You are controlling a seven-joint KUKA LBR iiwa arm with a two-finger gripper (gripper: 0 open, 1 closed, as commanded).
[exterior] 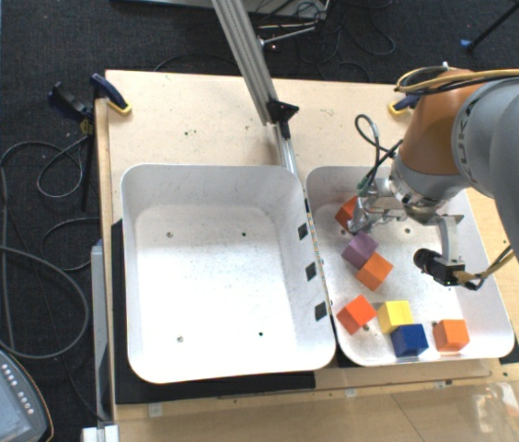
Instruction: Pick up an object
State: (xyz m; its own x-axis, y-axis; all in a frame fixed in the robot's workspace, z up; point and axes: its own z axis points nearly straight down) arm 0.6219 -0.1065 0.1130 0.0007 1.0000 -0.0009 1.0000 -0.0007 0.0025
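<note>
Several coloured blocks lie in the right bin [480, 339]. An orange-red block [346, 213] sits at the upper left, right beside my gripper [363, 221], which hangs low over the bin just above a purple block [360, 248]. An orange block [375, 271] touches the purple one. Lower down sit an orange-red block [356, 313], a yellow block [393, 315], a blue block [409, 340] and an orange block [450, 335]. The wrist hides the finger gap.
The left bin [149, 201] stands beside the right one, sharing a raised middle rim. A slanted metal rail [246, 49] crosses the back of the bench. A black cable end [434, 267] dangles over the right bin.
</note>
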